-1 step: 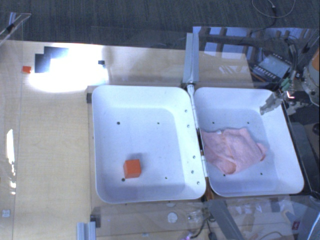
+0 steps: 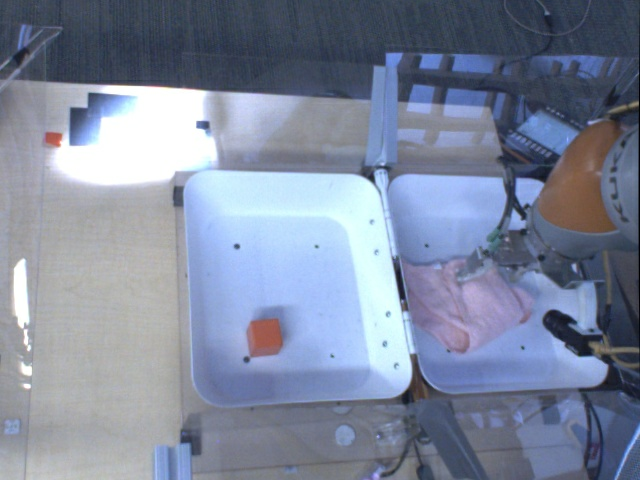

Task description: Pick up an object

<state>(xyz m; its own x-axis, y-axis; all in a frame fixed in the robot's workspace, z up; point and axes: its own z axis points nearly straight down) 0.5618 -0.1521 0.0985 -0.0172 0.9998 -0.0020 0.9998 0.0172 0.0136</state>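
Nearest you, at the bottom of the camera view, you see the front rim of the left bin [image 2: 300, 396] on the tabletop [image 2: 100, 298]. In that bin's front left part an orange block [image 2: 265, 337] sits alone, well apart from the arm.

Look right and a little farther back: in the right bin [image 2: 440, 203] a crumpled pink cloth [image 2: 465, 306] lies across the middle of the floor, its left edge close to the wall shared with the left bin.

The end effector [image 2: 482, 258] hangs at the cloth's upper right edge, touching or just above the folds; you cannot tell which. You cannot tell its state either, since the tips blur into the cloth.

Behind it, the arm [image 2: 590, 193] with its orange band reaches in from the right.
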